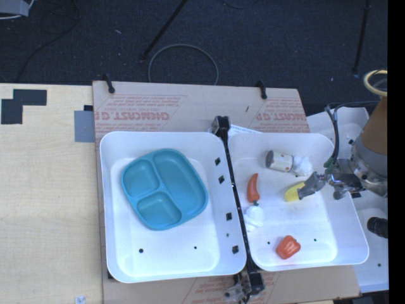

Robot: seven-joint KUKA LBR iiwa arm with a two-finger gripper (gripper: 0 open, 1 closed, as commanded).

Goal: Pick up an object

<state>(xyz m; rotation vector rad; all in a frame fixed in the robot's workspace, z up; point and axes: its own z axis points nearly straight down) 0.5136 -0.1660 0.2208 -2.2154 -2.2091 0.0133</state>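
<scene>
red print on the cardboard sheet (190,109) under the two bins, upside down and mirrored from this view: one line at upper left reading roughly "omcnzt .g", letters uncertain, with a smaller line below too blurred to read. a second red print at upper right of the same sheet, near the right bin's (345,258) far corner, cut off and illegible. faint red lettering also on the sheet's near edge, below the bins, too small to make out. no other text, number or brand legible.
</scene>
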